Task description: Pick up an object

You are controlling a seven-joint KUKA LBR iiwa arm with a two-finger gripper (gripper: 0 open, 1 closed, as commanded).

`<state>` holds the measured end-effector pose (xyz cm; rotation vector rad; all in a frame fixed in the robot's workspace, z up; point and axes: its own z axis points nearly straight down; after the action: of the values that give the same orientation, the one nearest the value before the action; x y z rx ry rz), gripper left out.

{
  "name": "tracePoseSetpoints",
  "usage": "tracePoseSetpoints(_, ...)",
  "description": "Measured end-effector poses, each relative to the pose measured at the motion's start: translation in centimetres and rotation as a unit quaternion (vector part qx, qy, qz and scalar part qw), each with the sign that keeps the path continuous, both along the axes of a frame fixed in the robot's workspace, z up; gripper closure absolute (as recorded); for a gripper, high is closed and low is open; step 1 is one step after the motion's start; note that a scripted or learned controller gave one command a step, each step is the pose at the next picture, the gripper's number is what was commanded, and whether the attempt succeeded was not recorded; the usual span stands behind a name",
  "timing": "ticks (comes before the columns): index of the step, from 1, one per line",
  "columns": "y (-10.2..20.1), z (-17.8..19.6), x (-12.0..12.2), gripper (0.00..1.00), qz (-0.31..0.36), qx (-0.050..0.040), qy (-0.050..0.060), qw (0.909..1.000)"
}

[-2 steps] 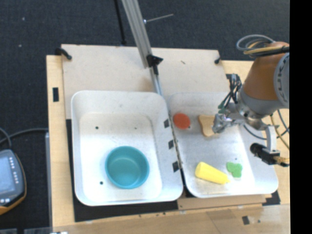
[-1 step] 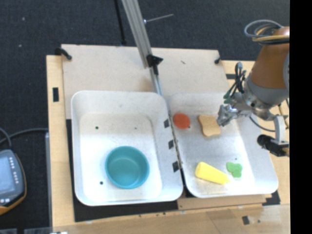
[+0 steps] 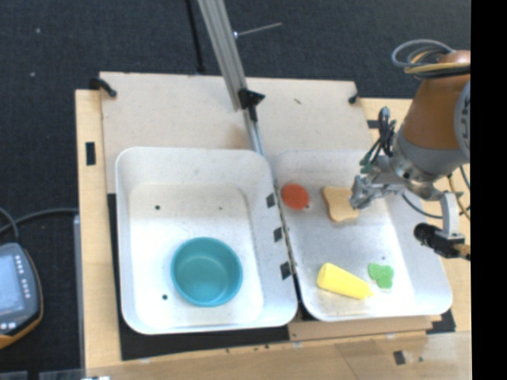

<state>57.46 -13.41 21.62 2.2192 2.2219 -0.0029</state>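
Dark carpet is surrounding a pale wooden desk (image 3: 174,109), and on it two shallow white bins are sitting side by side, the left bin (image 3: 139,172) carrying a teal bowl (image 3: 207,271) and the right bin (image 3: 412,283) carrying the loose pieces you are choosing from. You are looking at the gripper (image 3: 361,196) reaching in from the right and hanging at the right edge of a tan, bread-like piece (image 3: 339,204), which is lying in the upper part of the right bin, just beside an orange-red round piece (image 3: 295,196). Whether the gripper is open or closed, you cannot tell from this slant, and nothing is showing as held. A yellow wedge (image 3: 343,281) and a small green piece (image 3: 381,275) are resting near the bin's front wall, well apart from the gripper. If you are going for the tan piece, you are probably wanting the gripper centred over it rather than off its edge, lowered so it is straddling the narrower width, then closed before lifting straight up; a grip on the rim alone is likely slipping or tipping the piece. A slanted metal rail (image 3: 226,46) is crossing the top of the view, and a handheld device (image 3: 16,283) is lying at the left edge. No brand, label or writing is readable anywhere.
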Motion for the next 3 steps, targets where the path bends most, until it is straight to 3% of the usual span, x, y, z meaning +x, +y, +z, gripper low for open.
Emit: tracePoseSetpoints(3,14.4,1.0,-1.1,1.00,0.003,0.0023,0.000,1.0000)
